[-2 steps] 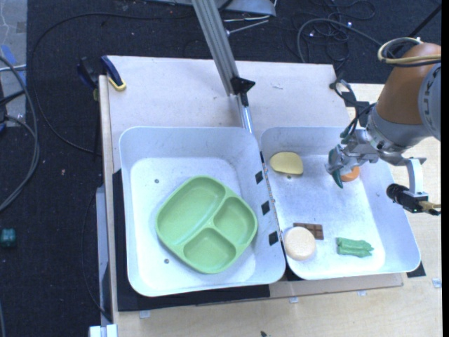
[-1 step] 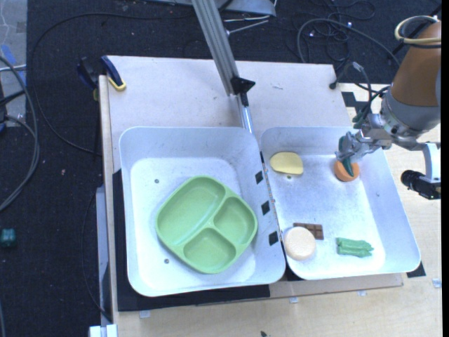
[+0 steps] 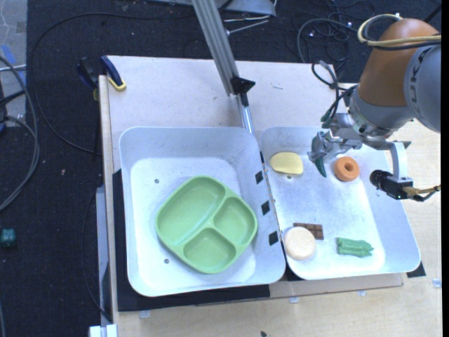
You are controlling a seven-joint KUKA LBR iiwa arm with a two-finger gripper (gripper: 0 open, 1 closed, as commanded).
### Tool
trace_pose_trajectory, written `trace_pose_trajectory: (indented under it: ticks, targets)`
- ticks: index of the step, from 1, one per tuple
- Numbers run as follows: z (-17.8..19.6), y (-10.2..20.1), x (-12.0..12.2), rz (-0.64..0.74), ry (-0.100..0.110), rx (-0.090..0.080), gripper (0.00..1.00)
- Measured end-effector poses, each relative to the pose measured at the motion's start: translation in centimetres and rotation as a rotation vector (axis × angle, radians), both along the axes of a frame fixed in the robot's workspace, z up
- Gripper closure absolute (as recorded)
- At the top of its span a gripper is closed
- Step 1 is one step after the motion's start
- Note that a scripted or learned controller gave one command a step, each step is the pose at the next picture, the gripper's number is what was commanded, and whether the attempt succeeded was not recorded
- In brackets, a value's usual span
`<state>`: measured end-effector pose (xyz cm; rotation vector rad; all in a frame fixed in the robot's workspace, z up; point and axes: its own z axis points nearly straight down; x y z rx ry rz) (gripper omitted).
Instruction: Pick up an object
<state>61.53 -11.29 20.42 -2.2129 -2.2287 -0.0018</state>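
Gripper beside orange ring; ring apparently flat, no long axis.

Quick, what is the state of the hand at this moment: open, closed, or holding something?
Hand: low over the right bin, between the yellow piece and the orange ring; open or closed cannot be told, nothing seen held.

No legible text anywhere.
Nothing to read on bins, bench, arm or objects: no labels, brands, numbers, signs.
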Motion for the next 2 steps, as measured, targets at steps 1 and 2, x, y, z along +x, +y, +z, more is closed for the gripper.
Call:
trace_pose_trajectory:
  ticks: [1, 2]
  targets:
    - [-0.4, 5.4, 0.9, 0.001, 0.000, 0.000, 1.00]
    - [0.2, 10.0, 2.2, -0.001, -0.002, -0.001, 1.00]
